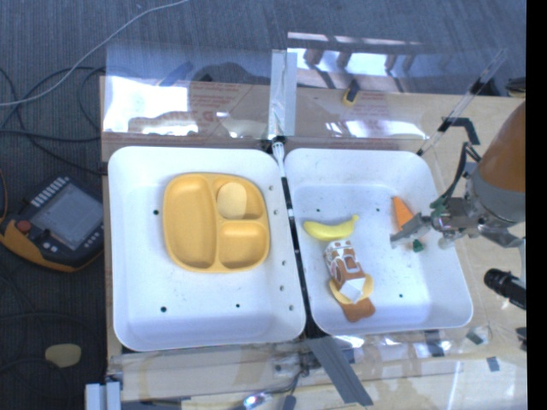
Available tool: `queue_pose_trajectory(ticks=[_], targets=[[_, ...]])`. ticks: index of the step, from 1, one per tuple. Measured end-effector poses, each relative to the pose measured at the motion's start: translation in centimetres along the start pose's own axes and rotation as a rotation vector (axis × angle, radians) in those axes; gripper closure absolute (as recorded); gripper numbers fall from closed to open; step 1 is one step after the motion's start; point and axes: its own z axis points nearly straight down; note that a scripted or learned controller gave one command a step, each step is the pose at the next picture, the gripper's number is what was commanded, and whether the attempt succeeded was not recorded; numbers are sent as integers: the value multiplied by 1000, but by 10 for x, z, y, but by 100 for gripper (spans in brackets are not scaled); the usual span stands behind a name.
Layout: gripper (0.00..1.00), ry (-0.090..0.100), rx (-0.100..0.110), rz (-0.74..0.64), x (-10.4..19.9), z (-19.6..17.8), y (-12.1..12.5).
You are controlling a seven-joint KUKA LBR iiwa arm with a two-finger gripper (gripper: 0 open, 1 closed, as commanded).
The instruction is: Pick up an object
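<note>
Carton (346, 267) — end effector (416, 231) beside carrot (401, 211)

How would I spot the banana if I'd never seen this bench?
Find the right-hand white bin. Near its middle lies the banana, just above a brown-and-white carton. It is the one plain yellow, curved thing there; the carrot to its right is orange and straight.

The right bin (376, 165) has open floor along its far side and in its near right corner. A banana (330, 227), a carton (344, 263) and an orange piece (359, 308) block the middle left. A carrot (401, 211) lies near the right wall, just beside the gripper (419, 233). The tray (216, 221) takes up the middle of the left bin (137, 314), leaving open floor around it.
</note>
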Motion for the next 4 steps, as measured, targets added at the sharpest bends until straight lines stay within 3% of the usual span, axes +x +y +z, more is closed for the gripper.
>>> queue_pose_trajectory(ticks=[1,2,3,4], targets=[[0,-2,-15,-212,-3,85,84],[0,-5,-13,-339,-20,106,129],[0,-9,-11,-408,-3,106,88],[100,-7,-16,-406,-2,95,90]])
